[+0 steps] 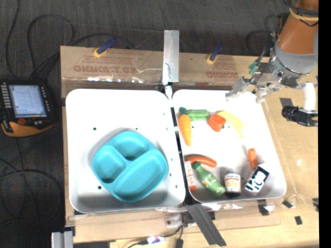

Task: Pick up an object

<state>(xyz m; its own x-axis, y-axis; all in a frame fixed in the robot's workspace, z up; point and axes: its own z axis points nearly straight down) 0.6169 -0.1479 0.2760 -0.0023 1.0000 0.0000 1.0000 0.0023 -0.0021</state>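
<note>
**Claw over far edge of right bin, holding nothing**

Claw (247,89) fingers spread apart, over the right bin's (274,154) far rim. Carrot (184,129), orange pepper (216,121), banana (235,123), green bottle (209,181) lie inside. Left bin (77,118) holds blue divided plate (130,165).

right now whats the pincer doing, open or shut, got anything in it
Pincer: open, holding nothing, hanging over the far rim of the right bin, above the banana.
</note>
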